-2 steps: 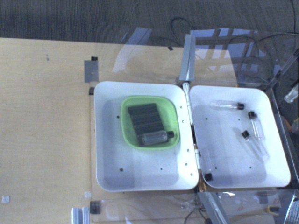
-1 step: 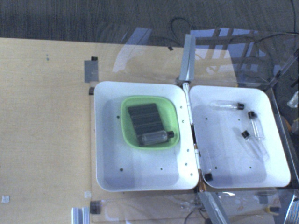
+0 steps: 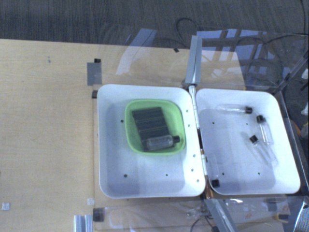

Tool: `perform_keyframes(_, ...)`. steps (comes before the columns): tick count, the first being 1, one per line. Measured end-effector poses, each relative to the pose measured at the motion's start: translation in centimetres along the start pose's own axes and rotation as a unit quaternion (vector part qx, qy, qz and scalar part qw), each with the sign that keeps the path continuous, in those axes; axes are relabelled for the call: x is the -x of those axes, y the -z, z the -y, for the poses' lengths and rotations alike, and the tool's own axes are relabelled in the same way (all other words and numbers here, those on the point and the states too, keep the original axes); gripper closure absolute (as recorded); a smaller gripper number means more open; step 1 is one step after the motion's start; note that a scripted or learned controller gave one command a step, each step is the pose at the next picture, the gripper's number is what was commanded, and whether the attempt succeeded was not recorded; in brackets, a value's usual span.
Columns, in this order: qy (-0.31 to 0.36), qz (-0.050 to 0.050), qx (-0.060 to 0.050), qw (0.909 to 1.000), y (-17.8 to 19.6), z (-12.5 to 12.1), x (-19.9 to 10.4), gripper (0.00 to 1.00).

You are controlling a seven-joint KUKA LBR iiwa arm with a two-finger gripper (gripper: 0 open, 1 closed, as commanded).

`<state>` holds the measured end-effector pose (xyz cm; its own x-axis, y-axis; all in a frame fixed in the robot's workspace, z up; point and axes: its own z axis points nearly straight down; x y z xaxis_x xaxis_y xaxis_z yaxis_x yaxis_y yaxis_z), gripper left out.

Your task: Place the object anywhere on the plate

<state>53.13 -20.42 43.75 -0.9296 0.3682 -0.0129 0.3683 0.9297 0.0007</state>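
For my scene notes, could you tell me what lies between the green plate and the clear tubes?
In the camera view, the bins' adjoining white walls separate the green plate from the clear tubes.

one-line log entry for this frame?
left bin: green plate holds dark block, clear vial | right bin: three clear vials

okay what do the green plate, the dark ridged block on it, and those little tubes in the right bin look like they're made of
Green plate: likely plastic, smooth with a soft sheen. Dark ridged block: matte, maybe rubber or plastic, hard to tell. Tubes in the right bin: clear plastic or glass, see-through with black caps. Another clear tube lies on the plate.
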Motion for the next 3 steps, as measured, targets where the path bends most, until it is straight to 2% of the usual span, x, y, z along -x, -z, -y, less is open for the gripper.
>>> perform_keyframes(1, 0.150, 0.001, 0.000, 0.9888, 0.06, 0.45, -0.73, 0.00)
perform_keyframes(3, 0.149, 0.001, 0.000, 0.9888, 0.06, 0.44, -0.73, 0.00)
